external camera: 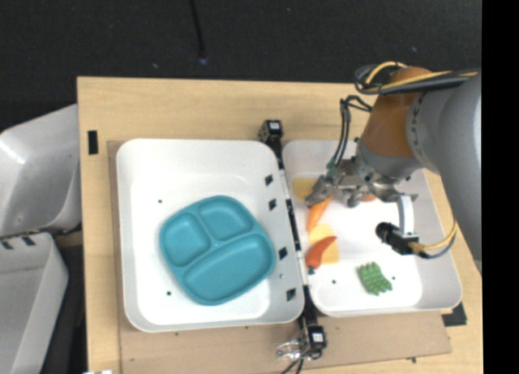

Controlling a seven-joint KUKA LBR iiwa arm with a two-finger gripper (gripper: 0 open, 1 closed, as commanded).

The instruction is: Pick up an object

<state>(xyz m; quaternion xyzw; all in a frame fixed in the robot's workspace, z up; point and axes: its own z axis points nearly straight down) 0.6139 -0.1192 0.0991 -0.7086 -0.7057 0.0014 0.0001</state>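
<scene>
**End effector hovering over the orange pieces in the right bin**

Nearest the camera, at the front of the right bin [438, 295], a small green piece [375, 278] is lying by itself, knobbly and leaf-like, well apart from the arm. It is looking light and possibly soft; a pinch across its narrow width would probably be the way to take it.

Just behind it, toward the divider, an orange and yellow wedge [323, 251] is sitting flat on the bin floor. Above that, an orange stick [317, 212] is lying tilted, its upper end reaching under the end effector [345, 190]. Both are looking like small, stiff, smooth plastic toys: light, likely a little slippery, and best gripped across the short side near the middle so they are not pivoting out.

The end effector is hanging low over the back left part of the right bin, right by the stick's upper end. Whether it is spread or pressed together I cannot tell, and nothing is plainly showing between its tips, so I am judging the pick as not yet secured.

In the left bin [130, 202] a blue tray [216, 248] is resting flat, broad and rigid, awkward for a small pinch except at its rim.

Both bins are sitting on the tabletop [203, 105], with the grey arm [442, 125] reaching in farthest back
</scene>
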